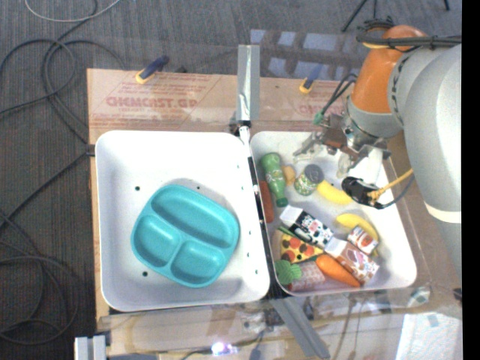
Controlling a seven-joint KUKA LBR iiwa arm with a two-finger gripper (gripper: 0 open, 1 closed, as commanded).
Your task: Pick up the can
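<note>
The can is small, with a grey lid and a green label. It stands upright in the back half of the right bin, between a green bottle and a yellow banana. My gripper hangs just behind and to the right of the can, over the bin's back wall. Its fingers are spread open with nothing between them. The grey arm with the orange band reaches in from the upper right.
The right bin is crowded: a second banana, a carrot, a pizza slice, a black-and-white carton and a red stick. A teal divided plate lies in the left bin.
</note>
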